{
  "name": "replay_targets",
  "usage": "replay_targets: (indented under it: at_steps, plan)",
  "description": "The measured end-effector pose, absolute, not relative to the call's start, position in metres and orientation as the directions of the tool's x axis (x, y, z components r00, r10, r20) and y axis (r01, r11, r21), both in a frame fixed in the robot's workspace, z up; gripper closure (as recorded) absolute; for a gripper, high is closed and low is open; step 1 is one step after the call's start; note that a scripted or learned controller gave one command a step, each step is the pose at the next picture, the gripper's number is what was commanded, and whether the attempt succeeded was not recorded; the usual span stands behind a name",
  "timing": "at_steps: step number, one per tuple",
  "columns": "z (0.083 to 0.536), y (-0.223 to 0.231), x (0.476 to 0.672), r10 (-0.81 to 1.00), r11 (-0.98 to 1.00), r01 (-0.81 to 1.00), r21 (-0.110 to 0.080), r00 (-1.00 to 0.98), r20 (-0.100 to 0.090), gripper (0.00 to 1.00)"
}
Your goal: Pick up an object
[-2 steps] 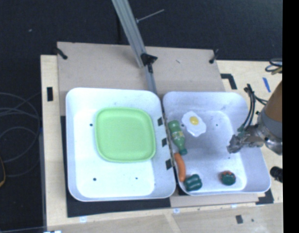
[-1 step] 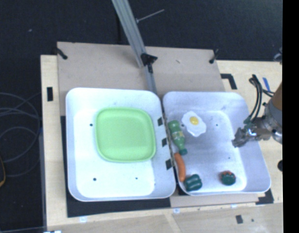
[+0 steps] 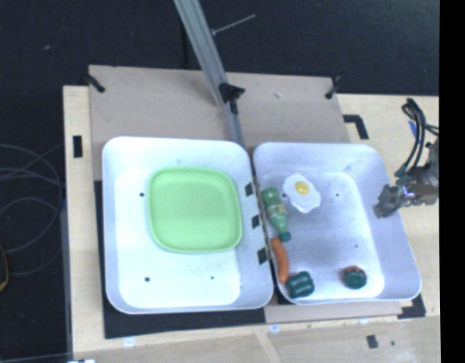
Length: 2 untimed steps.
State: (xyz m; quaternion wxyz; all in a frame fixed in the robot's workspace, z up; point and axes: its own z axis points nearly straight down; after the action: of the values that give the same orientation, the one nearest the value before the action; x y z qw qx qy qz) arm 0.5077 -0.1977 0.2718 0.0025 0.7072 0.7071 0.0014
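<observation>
The right bin (image 3: pixel 368 237) holds several toy foods. A fried egg (image 3: pixel 302 191) lies near its back left. A green bottle-like toy (image 3: pixel 275 210) lies along the left wall, with an orange carrot (image 3: pixel 280 255) below it. A dark green pepper (image 3: pixel 299 283) sits at the front left, and a red and green round toy (image 3: pixel 354 277) at the front right. My gripper (image 3: pixel 389 203) hangs at the bin's right rim, apart from all the toys, with nothing seen in it.
The left bin (image 3: pixel 126 278) holds a light green square plate (image 3: pixel 194 209). A grey pole (image 3: pixel 206 44) slants from the top toward the divider between the bins. Cables (image 3: pixel 415 131) hang at the right by the arm.
</observation>
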Motion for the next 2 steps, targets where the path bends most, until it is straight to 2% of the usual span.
replay_targets:
  at_steps: [1,2]
  plan:
    - [0.275,-0.152,0.522,1.0,0.004,1.0,0.001,-0.004,0.001,1.0]
    - [0.259,-0.105,0.545,1.0,0.004,1.0,0.0,-0.004,0.0,1.0]
